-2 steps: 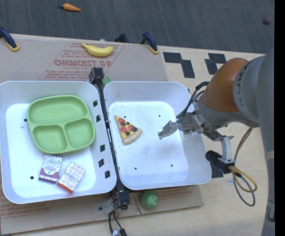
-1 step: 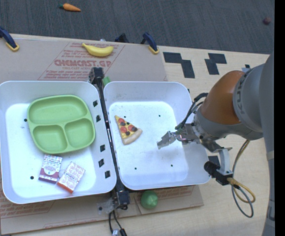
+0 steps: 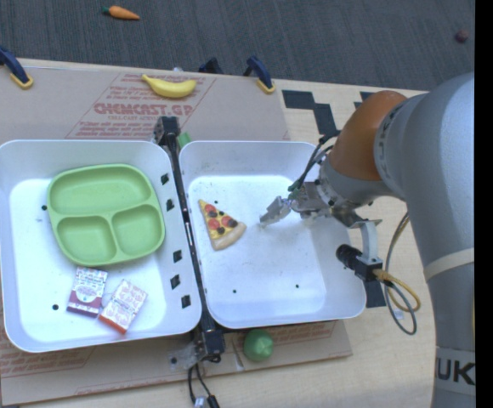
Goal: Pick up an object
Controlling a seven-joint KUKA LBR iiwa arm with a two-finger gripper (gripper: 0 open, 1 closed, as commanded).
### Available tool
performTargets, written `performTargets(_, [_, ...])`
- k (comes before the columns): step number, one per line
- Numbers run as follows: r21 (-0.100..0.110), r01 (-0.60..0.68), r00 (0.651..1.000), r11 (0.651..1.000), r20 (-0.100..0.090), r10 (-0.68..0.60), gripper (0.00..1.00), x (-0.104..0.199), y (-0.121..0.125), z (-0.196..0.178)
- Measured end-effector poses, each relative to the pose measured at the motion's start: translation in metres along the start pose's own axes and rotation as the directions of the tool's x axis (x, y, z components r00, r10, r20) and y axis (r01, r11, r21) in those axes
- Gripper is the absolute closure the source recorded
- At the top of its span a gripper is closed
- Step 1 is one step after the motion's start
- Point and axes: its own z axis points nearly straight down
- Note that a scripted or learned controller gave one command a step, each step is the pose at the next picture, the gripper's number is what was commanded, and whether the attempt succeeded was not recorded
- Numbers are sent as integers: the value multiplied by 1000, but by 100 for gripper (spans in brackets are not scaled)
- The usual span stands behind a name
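We see the arm (image 3: 416, 168) reaching in from the right, bent low over the right bin (image 3: 314, 300), probably because the nearest loose thing lies there. The left bin (image 3: 8, 253) holds a green divided plate (image 3: 104, 212) and, nearer to us, two small packets (image 3: 106, 298); they are well apart from the arm. In the right bin lies the pizza slice (image 3: 220, 223), flat on the floor near the left wall. We judge it is the object to pick. The gripper (image 3: 274, 212) hangs just to the right of the slice, not touching it. Its fingers seem slightly apart and hold nothing. A banana (image 3: 169, 84) lies on the cardboard beyond the bins, and a green ball (image 3: 258, 344) near the front edge.
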Motion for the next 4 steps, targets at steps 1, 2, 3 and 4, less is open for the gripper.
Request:
performTargets(1, [1, 3, 1000, 1000, -1, -3, 100, 0, 0, -10])
performTargets(2, [1, 3, 1000, 1000, -1, -3, 0, 0, 0, -10])
performTargets(3, [-2, -1, 1000, 1000, 0, 1, 0, -1, 59, -51])
performTargets(4, [-4, 1, 1000, 1000, 1, -1, 0, 63, 21, -172])
